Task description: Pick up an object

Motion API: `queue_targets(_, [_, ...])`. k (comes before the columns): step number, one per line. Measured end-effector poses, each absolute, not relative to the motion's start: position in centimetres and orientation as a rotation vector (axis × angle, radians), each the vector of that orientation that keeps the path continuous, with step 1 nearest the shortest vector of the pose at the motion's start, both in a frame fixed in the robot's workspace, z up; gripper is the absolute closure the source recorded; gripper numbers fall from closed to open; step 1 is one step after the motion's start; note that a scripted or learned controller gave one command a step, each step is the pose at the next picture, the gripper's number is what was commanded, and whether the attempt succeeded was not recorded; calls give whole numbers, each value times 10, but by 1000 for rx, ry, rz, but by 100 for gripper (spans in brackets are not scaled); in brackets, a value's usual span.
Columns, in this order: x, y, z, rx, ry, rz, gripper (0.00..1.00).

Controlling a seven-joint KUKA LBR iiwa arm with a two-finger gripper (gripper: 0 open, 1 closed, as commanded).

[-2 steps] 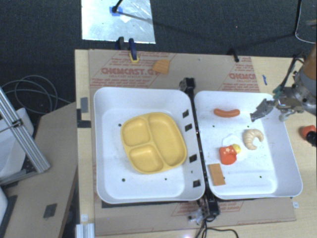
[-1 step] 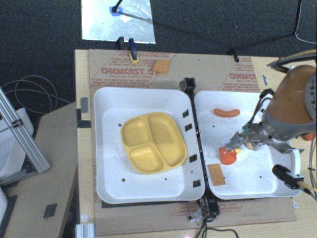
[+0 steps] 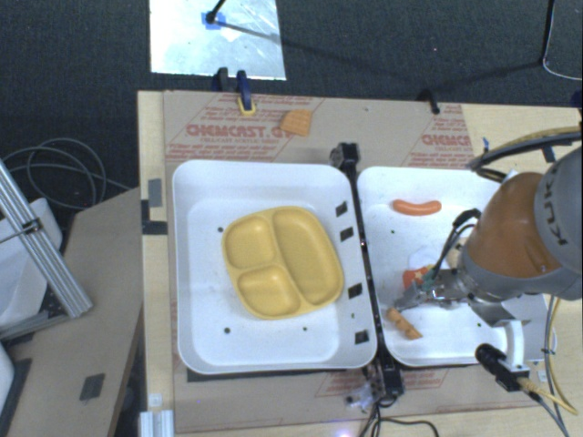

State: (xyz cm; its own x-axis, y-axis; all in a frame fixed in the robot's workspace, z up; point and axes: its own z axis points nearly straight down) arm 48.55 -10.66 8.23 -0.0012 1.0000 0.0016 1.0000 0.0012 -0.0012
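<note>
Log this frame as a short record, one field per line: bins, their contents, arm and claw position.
left bin: holds a yellow divided plate, three compartments
right bin: orange sausage-shaped piece near the far wall; small orange-brown piece near the front wall
arm: over the right bin, reaching in from the right
claw: low over the right bin; red-orange bit at its tip, grasp unclear

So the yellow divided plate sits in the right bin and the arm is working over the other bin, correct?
Not quite. The camera view shows the yellow divided plate in the left bin, not the right. The arm is over the other one, the right bin, near the orange sausage.
</note>
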Motion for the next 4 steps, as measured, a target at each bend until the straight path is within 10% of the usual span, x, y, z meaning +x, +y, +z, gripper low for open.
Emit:
queue_targets(1, [489, 29, 244, -2214, -2240, -17, 0])
queue_targets(2, [486, -29, 182, -2224, -2217, 3, 0])
queue_targets(3, [488, -95, 345, -2239, -2229, -17, 0])
queue_targets(4, [485, -102, 221, -2218, -2215, 8, 0])
